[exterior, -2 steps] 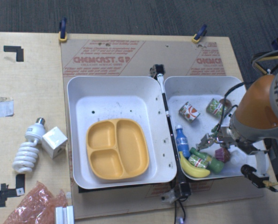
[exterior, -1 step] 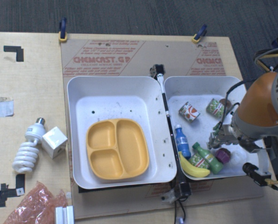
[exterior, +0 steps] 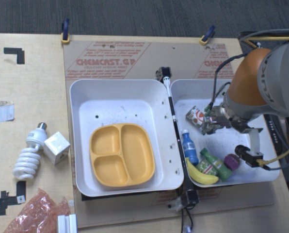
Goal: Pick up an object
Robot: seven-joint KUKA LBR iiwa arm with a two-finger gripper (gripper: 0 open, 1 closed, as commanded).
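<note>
The right bin (exterior: 261, 176) holds a small red-and-white can (exterior: 195, 115), a blue bottle (exterior: 189, 148), a yellow banana (exterior: 201, 174), a green bottle (exterior: 214, 163) and a purple object (exterior: 231, 161). My gripper (exterior: 210, 124) hangs low in this bin, just right of the can and above the blue bottle. The wrist and orange band cover its fingers from above. I see nothing held between them.
The left bin (exterior: 81, 110) holds a yellow divided plate (exterior: 121, 154). On the bench to the left lie a spiral light bulb (exterior: 29, 154), a white cube (exterior: 56, 147) and a red mesh bag (exterior: 35, 212). A black cable part (exterior: 248, 156) hangs by the purple object.
</note>
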